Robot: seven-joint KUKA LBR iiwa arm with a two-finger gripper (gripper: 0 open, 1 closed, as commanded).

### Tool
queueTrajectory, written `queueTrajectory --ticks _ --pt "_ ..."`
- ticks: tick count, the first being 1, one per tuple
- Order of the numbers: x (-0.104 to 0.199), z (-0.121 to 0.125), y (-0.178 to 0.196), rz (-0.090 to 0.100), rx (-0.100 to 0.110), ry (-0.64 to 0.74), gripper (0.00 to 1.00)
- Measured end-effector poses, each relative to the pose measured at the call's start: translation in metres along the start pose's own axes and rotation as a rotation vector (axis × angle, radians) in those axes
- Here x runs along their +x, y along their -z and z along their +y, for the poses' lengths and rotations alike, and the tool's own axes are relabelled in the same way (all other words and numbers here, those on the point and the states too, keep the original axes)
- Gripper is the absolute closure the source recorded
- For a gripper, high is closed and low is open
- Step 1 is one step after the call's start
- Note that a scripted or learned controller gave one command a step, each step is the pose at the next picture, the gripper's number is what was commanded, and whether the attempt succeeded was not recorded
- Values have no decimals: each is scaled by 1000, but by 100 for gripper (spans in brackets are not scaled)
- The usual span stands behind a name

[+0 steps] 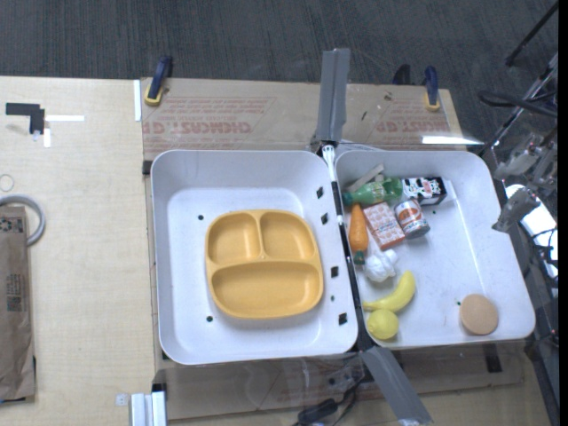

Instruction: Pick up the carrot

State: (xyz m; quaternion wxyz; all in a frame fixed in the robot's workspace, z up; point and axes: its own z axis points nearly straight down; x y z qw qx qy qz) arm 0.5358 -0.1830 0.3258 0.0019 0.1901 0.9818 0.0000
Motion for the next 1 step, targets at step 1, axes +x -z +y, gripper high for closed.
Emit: queueTrajectory --ticks 1 --pt "39 -57 -33 2 0 106 0"
